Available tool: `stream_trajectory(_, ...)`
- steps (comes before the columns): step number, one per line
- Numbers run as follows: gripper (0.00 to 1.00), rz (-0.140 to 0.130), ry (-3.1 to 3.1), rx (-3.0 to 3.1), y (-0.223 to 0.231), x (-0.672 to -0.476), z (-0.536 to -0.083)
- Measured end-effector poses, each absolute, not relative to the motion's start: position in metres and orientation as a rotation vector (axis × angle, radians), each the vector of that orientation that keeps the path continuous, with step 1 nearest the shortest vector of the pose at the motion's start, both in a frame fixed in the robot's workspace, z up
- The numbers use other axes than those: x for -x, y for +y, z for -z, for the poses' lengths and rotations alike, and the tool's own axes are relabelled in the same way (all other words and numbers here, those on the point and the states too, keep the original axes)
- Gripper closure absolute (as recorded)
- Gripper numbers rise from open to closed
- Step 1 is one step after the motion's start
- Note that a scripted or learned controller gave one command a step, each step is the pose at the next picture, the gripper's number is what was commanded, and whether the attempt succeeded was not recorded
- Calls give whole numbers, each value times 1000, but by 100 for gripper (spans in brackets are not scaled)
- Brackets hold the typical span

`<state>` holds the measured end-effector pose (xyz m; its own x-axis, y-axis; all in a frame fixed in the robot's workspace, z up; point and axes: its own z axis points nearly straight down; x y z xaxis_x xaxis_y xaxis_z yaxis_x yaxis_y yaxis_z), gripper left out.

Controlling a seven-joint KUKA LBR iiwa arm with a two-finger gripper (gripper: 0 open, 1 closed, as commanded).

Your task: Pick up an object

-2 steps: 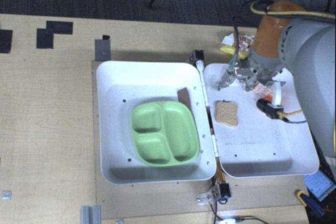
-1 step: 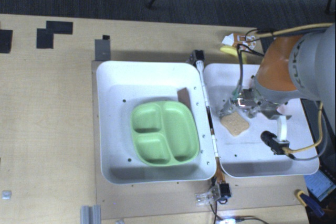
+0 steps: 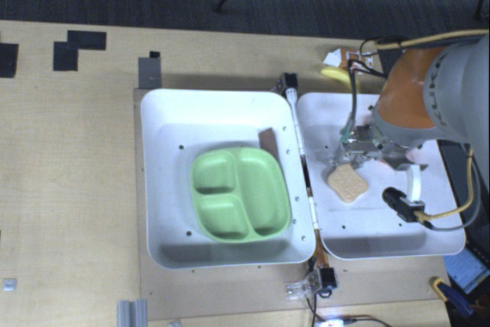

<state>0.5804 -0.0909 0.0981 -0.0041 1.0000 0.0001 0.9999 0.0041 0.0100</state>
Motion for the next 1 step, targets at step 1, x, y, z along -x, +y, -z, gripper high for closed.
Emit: stream_trajectory(1,100,-6,2225,-2215,-39,-534,-185)
